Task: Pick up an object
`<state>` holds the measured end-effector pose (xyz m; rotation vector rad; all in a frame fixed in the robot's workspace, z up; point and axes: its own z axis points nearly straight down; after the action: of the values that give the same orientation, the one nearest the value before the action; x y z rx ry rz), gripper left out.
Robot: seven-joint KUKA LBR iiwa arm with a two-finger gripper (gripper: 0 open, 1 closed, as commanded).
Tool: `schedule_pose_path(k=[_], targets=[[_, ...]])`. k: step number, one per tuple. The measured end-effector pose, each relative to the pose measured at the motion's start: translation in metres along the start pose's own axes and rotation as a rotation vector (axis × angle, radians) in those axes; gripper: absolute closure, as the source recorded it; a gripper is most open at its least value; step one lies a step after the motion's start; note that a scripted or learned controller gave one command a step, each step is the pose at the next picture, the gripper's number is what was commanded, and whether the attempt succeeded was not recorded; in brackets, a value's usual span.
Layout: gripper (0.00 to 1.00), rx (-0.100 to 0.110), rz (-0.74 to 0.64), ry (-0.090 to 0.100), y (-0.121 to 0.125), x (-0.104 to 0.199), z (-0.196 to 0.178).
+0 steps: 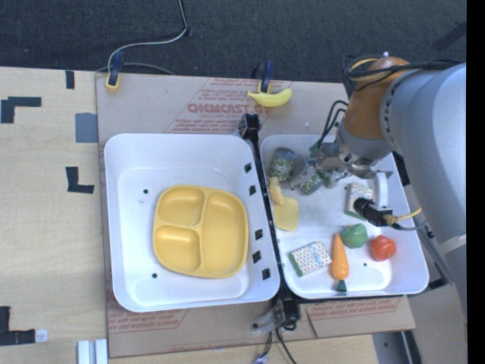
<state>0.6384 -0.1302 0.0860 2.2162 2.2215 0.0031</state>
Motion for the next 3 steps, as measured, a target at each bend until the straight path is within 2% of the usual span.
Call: schedule_pose_path(k=[1,2,3], targets=[[0.0,0.001,0.001,-0.001,-0.044,0.006,-0.001],[0.0,0.024,-0.001,0.0,0.004,0.015,0.002],[1.0,0.014,0.0,-0.004,0.005,0.014,-0.009]])
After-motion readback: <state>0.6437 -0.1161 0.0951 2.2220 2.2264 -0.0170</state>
